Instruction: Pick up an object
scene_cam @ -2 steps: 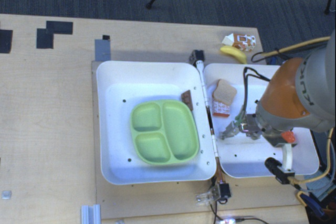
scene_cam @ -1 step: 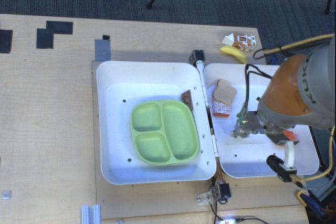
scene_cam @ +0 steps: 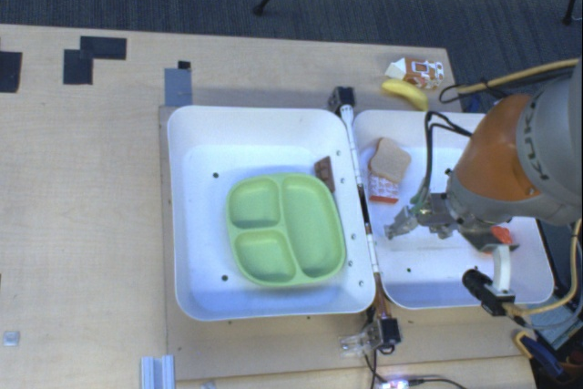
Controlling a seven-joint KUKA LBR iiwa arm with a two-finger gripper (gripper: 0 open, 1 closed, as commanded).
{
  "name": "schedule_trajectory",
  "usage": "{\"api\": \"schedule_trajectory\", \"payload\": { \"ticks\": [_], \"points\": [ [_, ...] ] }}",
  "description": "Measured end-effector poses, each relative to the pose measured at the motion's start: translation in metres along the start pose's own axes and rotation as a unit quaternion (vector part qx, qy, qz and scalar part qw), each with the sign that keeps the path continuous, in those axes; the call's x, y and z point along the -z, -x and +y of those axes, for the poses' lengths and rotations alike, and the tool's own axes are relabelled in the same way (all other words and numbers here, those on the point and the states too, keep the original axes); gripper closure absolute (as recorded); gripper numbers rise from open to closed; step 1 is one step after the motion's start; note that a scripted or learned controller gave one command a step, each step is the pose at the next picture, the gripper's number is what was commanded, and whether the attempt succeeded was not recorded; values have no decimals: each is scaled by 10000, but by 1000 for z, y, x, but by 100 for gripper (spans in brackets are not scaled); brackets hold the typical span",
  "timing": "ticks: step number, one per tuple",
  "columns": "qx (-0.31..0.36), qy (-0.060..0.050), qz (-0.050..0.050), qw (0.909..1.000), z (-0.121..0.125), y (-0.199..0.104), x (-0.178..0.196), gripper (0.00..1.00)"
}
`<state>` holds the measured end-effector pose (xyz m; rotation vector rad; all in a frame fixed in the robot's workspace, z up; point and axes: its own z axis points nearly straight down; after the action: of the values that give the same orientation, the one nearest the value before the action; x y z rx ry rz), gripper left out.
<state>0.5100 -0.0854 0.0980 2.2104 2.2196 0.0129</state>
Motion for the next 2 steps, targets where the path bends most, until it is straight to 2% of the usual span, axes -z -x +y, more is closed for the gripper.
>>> {"api": "schedule_trajectory", "payload": {
  "ticks": [1, 2],
  "points": [
    [16, 11, 4, 10000, 1, -1, 10, 100],
    [-10, -43, 0, 10000, -21, 19, 85, 100]
  ]
}}
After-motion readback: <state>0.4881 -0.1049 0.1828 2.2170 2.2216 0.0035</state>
